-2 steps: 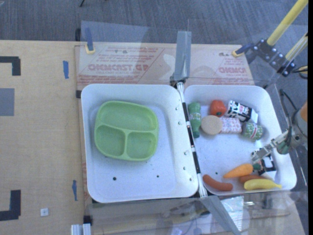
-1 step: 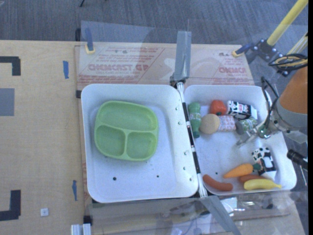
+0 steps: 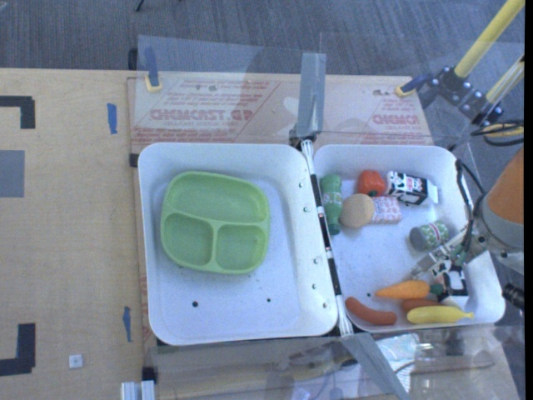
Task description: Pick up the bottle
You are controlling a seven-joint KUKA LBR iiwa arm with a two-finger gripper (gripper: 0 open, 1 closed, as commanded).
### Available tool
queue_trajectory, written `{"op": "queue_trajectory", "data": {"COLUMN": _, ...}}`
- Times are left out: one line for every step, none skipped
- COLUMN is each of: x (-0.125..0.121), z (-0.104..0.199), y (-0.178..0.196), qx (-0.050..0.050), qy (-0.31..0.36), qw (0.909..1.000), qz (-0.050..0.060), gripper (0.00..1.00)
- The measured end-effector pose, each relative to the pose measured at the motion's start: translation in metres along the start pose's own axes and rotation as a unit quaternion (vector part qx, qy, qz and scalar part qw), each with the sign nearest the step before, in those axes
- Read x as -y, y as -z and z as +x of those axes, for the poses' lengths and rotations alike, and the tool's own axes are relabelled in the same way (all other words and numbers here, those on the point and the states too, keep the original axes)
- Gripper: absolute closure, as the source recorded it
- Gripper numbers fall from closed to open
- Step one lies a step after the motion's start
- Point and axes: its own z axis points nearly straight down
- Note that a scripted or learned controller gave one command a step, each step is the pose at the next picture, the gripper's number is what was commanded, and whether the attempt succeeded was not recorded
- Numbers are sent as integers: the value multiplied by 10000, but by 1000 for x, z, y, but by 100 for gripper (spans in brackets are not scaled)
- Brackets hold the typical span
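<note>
Now, left bin (image 3: 166, 307): green three-compartment plate (image 3: 216, 222) toward its 10 o'clock. Right bin (image 3: 366, 269): green bottle (image 3: 332, 202) lying along left wall, at 10 o'clock, touching tan ball (image 3: 358, 211). Red tomato (image 3: 371, 182), black-white carton (image 3: 409, 187) at 12. Can (image 3: 428, 236) at 3. Sausage (image 3: 370, 312), carrot (image 3: 403, 290), banana (image 3: 437, 314) at 6. Claw (image 3: 443, 265) low at 4 o'clock, well apart from bottle; whether spread or pressed together, cannot tell.

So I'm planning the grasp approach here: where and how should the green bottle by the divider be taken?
Judging from above, the green bottle lies on its side along the right bin's left wall, cap end unclear. Probably grip its mid-body from straight overhead, fingers closing across its narrow width. The wall on one side and the tan ball touching the other leave little finger room, so the upper half looks freer.
</note>
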Motion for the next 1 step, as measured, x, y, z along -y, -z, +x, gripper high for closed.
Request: {"op": "queue_trajectory", "data": {"x": 16, "z": 3, "y": 5, "qx": 111, "qy": 697, "qw": 9975, "qz": -72, "gripper": 0}}
